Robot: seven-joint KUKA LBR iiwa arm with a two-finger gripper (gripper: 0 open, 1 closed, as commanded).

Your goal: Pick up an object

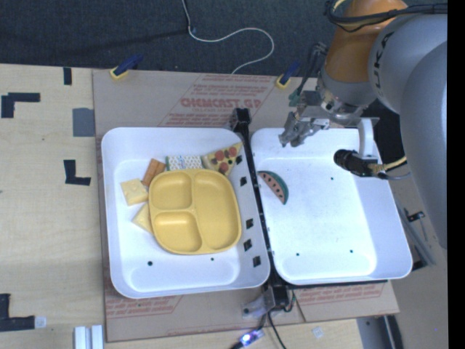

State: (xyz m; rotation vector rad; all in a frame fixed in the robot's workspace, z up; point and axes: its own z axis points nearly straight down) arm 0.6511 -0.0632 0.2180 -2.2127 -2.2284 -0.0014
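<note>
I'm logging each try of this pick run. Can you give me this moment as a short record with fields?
arm: reaches in from the right, over the right bin's far edge
pincer: above the right bin's far left corner, nothing seen between its fingers
right bin: holds a watermelon slice toy near its left wall
left bin: holds a yellow divided plate and small food toys beside and behind it

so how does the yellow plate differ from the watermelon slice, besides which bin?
The yellow plate is far bigger, a rounded square with three compartments; the watermelon slice is a small thin crescent. The plate is plain yellow; the slice is red with a green rind. The plate overlaps small food pieces in the left bin; the slice lies alone in the right bin. Both lie flat, untouched by the gripper.
</note>
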